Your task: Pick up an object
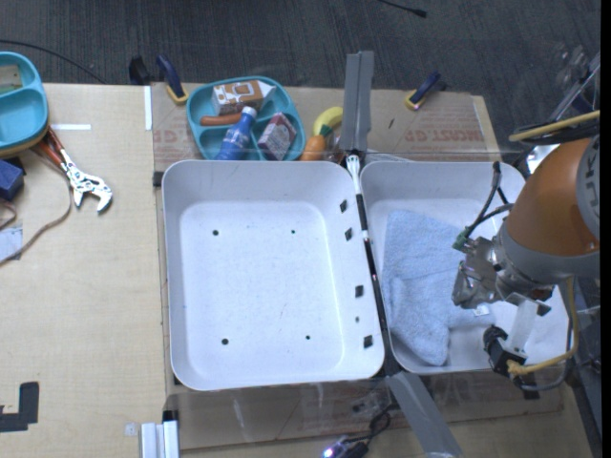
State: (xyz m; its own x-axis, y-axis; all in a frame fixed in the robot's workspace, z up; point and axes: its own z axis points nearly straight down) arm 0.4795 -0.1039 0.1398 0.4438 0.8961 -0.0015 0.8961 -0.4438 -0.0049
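A pale blue towel [417, 280] is lying crumpled in the right-hand white bin [434, 181], spreading from near the bin's middle down toward its near edge and against the left wall; it is the one object I can make out in either bin, so it is most likely the thing to be picked up. The end effector [474, 289] is hanging over the towel's right edge, low in the bin, and from this slanted view I cannot tell whether it is open or closed, nor whether any cloth is caught in it. To do this step well, the arm [558, 208] should be coming down over a raised fold instead of a flat stretch, pressing just deep enough to gather fabric, and closing fully before lifting straight up so the cloth is not dragging along the bin wall. The left-hand white bin [272, 175] is sitting just beside the right one, divided from it by a grey rail, showing bare floor with a few dark spots. Beyond the bins, a teal compartment tray [199, 103] is resting on the bench [76, 303], holding a blue bottle [235, 134], a small box and some packets. A wrench [84, 185] is lying further left on the bench.
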